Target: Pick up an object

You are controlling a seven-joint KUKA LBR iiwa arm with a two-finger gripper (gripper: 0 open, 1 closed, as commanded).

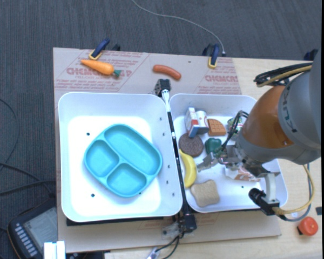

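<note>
The right bin [179, 144] is crowded by banana [189, 169], bread [205, 193] and cookie [191, 144]; bare floor is left around the blue plate [123, 159].

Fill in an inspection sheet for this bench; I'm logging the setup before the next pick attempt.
Surface: wooden bench with printed cardboard sheet under two white bins.
Job's things: right bin holds banana, bread slice, brown round cookie, dark green piece, carton, waffle-like square.
Clutter: left bin holds blue divided plate; carrot and sausage lie on the cardboard; orange knob on the bench.
Grippers: gripper low over the right bin's middle; state unclear.
Cables: white cord across the carpet; yellow cable by the arm.
Surroundings: grey carpet.
</note>
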